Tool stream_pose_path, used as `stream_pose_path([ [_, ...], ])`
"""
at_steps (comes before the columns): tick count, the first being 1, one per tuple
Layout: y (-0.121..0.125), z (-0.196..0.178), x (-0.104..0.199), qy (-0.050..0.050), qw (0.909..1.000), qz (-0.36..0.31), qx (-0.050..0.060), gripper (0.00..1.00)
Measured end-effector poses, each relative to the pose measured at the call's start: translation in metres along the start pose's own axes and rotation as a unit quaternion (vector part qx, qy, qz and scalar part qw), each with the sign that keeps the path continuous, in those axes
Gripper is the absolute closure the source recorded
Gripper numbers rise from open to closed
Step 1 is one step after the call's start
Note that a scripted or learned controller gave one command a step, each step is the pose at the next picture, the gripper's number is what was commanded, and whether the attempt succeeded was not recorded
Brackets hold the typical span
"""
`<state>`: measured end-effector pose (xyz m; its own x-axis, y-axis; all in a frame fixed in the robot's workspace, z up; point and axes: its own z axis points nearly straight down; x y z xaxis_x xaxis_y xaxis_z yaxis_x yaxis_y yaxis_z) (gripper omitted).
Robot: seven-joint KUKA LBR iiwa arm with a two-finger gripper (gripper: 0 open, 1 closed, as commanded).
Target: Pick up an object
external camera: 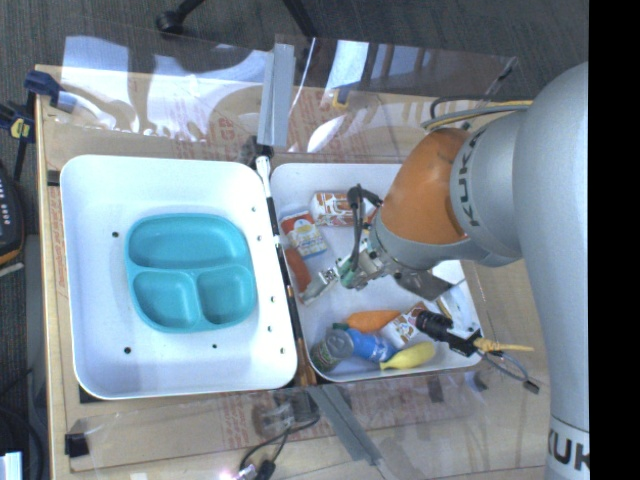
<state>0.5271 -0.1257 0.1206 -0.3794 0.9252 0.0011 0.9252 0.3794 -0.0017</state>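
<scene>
A turquoise tray (190,284) is showing against the white left bin (85,268). In the white right bin (300,183), an orange carrot (376,320), a yellow banana (408,356) and a blue bottle (368,347) are lying. The grey arm (535,188) is wearing an orange band (425,193).

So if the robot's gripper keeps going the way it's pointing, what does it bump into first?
Probably the reddish packet lying by the right bin's left wall. The gripper points down and left toward it, though depth is hard to judge.
</scene>
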Motion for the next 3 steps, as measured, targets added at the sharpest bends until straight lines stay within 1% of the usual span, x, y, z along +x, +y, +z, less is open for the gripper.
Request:
stream_pose_path([
  [1, -0.06, 0.029, -0.014, 0.001, 0.9962, -0.087, 0.0, 0.0],
  [2, -0.005, 0.026, 0.006, -0.007, 0.999, -0.045, -0.002, 0.0],
  [3, 0.042, 0.028, -0.035, 0.0, 0.9948, -0.102, -0.001, 0.0],
])
